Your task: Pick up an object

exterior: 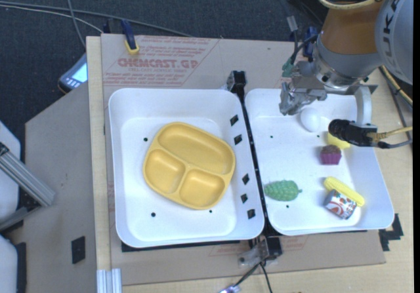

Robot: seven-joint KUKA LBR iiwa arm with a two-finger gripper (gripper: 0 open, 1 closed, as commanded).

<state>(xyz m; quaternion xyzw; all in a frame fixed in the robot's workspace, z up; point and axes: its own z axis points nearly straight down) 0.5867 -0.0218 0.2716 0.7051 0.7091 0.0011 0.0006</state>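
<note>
My gripper [291, 105] hangs over the far left part of the right bin [262, 129], under the grey and orange arm. A small white ball [310, 120] lies just right of it, very close to the gripper's tip. Further forward in that bin lie a purple block [330, 155], a bumpy green piece [282, 189], a yellow banana-shaped piece [344, 189] and a small red and white can [340, 206]. Nothing shows held in the gripper.
The left bin [125, 160] holds a yellow divided plate [189, 164]. A black divider with clips [244, 147] runs between the bins. A cardboard sheet [164, 56] lies under the bins, and cables cross the dark floor behind.
</note>
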